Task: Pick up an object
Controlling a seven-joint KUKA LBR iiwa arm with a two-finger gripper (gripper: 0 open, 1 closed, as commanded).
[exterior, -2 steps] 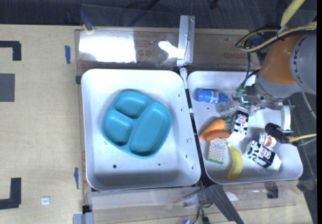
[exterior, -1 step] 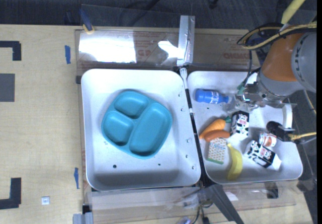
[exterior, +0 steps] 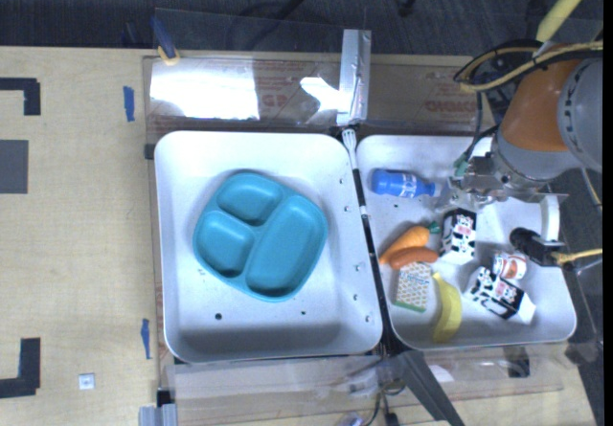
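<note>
The right bin (exterior: 556, 319) holds several objects. A blue bottle (exterior: 402, 185) lies at its back left, an orange carrot (exterior: 410, 244) sits near the divider, and a checkered packet (exterior: 415, 287) lies beside a yellow banana (exterior: 447, 309). A black-and-white cow-patterned carton (exterior: 462, 233) lies mid-bin, and a second one with a red patch (exterior: 503, 286) lies at the front right. My gripper (exterior: 467, 207) hangs from the grey wrist directly above the first carton, just right of the bottle's cap.
The left bin (exterior: 192, 319) holds a blue divided plate (exterior: 259, 233). A clear sheet and a metal post (exterior: 354, 79) stand behind the bins. Cables and the orange-banded arm (exterior: 536, 118) cover the right bin's back right corner.
</note>
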